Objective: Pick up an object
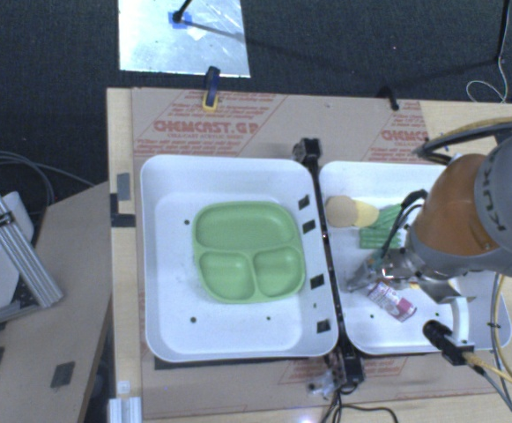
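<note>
Tool (367,277) low in the right bin (352,333); finger state cannot be determined. Small bottle (391,301) lies just beside it, toward the bin's near wall. Green object (381,234) just beyond.

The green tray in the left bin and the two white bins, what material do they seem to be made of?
The green tray looks like moulded plastic with a matte finish: even pale green colour, rounded corners, three smoothly pressed compartments. The left bin and the right bin look like thin white plastic, slightly glossy, with rounded raised rims; painted metal cannot be ruled out.
</note>
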Robot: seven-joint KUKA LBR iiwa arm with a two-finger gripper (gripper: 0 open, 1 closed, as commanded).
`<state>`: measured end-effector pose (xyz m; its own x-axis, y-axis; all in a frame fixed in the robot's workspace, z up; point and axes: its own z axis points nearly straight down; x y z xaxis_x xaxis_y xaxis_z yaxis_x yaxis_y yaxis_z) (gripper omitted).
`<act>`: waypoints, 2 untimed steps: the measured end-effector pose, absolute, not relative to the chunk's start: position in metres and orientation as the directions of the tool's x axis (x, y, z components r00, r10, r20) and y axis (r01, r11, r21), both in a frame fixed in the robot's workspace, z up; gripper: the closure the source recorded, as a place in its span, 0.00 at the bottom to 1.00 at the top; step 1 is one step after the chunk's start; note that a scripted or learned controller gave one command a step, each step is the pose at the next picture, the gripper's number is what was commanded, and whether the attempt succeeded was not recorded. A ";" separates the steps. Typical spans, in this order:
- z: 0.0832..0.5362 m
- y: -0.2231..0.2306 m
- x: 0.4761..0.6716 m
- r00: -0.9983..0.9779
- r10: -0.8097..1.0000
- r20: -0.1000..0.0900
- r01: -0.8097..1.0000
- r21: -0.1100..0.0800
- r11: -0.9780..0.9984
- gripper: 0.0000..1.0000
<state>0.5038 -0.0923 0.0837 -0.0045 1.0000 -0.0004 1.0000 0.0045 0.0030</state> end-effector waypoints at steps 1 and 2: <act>0.096 -0.094 0.504 -0.002 1.000 -0.002 1.000 0.005 0.002 1.00; 0.095 -0.094 0.504 -0.002 1.000 -0.002 1.000 0.004 0.002 0.00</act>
<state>0.5039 -0.0939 0.0954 -0.0018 1.0000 -0.0015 1.0000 0.0018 0.0045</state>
